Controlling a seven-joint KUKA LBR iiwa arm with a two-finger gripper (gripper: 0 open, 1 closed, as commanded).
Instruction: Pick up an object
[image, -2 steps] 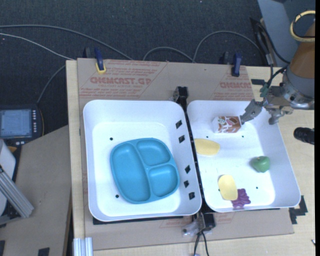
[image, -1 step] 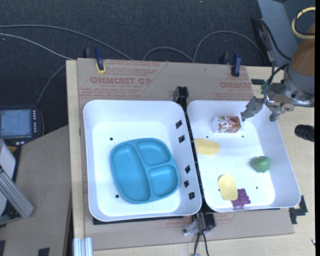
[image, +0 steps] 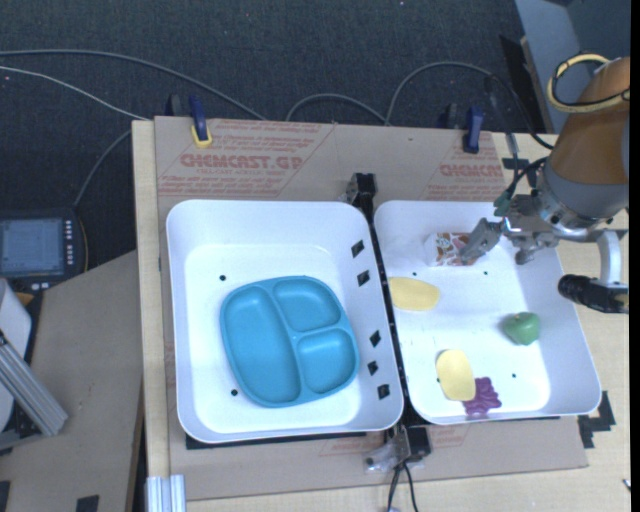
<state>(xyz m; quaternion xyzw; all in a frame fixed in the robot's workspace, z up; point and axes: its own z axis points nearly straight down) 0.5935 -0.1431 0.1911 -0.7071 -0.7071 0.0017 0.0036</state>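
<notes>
1. Over the far part of the right bin (image: 560, 395), the gripper (image: 507, 237) hangs from the grey and orange arm (image: 590, 140), with two dark fingers splayed out — one toward the bin divider, one toward the arm's own side; the pincer reads as wide, with nothing between the fingers.
2. Just beside the finger nearest the divider lies a small red-and-white packet (image: 452, 247), flat on the bin floor; it is the closest thing to grasp, so I judge it the likely target.
3. Nearer the camera than the pincer, by the divider, rests a pale yellow piece (image: 413, 294); further toward the near rim lies a second yellow piece (image: 455, 374), touching a purple object (image: 484, 396).
4. A green object (image: 521, 326) sits almost straight toward the camera from the pincer, apart from the rest — an easy, uncrowded pick.
5. Well away from the pincer, across the divider, the left bin (image: 190, 300) holds a blue divided tray (image: 290, 340), lying flat.
6. The pick is not yet made; the pincer would need to descend and centre over one item.
</notes>
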